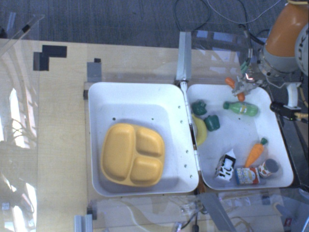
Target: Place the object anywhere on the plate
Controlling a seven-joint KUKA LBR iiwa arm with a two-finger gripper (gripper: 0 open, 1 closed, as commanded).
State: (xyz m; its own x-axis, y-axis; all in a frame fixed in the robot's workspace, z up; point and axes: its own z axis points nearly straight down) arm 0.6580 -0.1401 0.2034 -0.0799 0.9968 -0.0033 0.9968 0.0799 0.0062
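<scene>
Since my gripper (243, 83) hangs over the right bin's (285, 144) far rim with something small and orange (231, 82) just beside it, I judge a pick is underway; whether it grips, I cannot tell. That piece's axis is unclear. The yellow plate (133, 153), 3 compartments, waits in the left bin (96, 129).

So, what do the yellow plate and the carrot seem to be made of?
Plate: probably moulded plastic, matte; one even yellow colour, soft rounded dividers between its three compartments. Carrot: likely a plastic toy; flat bright orange body, solid green top, but too small to tell its finish.
</scene>
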